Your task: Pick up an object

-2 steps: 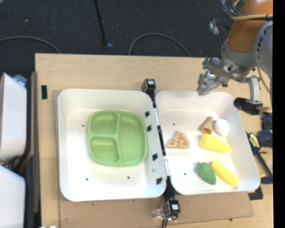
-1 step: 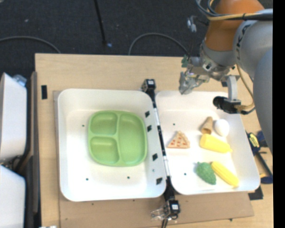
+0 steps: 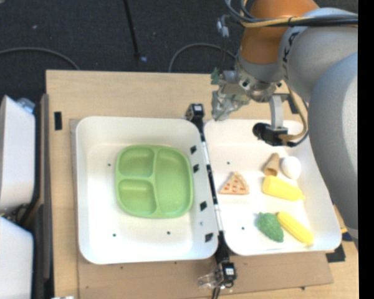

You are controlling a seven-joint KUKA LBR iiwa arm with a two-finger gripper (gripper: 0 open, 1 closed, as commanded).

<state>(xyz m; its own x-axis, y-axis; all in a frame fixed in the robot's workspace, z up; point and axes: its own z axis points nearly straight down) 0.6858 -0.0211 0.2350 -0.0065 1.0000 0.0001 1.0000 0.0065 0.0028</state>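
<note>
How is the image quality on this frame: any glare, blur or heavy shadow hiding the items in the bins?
Camera view: lighting is even and soft; the white bins look bright but not blown out; the gripper is slightly blurred; the pizza slice and corn cob stay legible, with faint shadows.

Pizza slice [image 3: 234,185], egg [image 3: 291,167], yellow wedge [image 3: 282,189], corn [image 3: 295,228] and broccoli [image 3: 270,226] lie in the right bin [image 3: 237,143].

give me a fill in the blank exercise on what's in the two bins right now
1. The green divided plate lies in the ____ bin.
2. The pizza slice lies in the ____ bin.
3. The white egg lies beside a ____ ice-cream cone.
4. The gripper hovers over the far ____ corner of the right bin.

Missing words: left; right; tan; left
</note>
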